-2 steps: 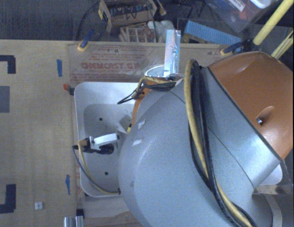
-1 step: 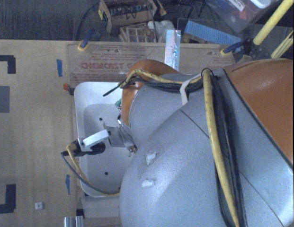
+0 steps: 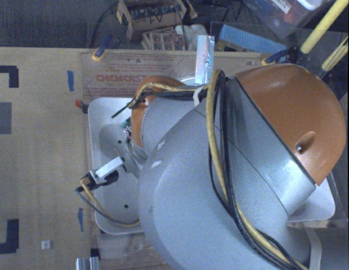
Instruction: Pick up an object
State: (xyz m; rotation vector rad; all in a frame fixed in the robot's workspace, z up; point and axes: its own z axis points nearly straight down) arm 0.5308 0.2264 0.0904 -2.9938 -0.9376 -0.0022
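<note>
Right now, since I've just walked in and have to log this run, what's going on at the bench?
The grey arm reaches in from the right and bends low over the bench, its orange-banded wrist end down inside the white bin on the view's left. Its bulk covers most of that bin and the other bin, so whatever it is going for is hidden. No object can be seen grasped at this moment.
</note>
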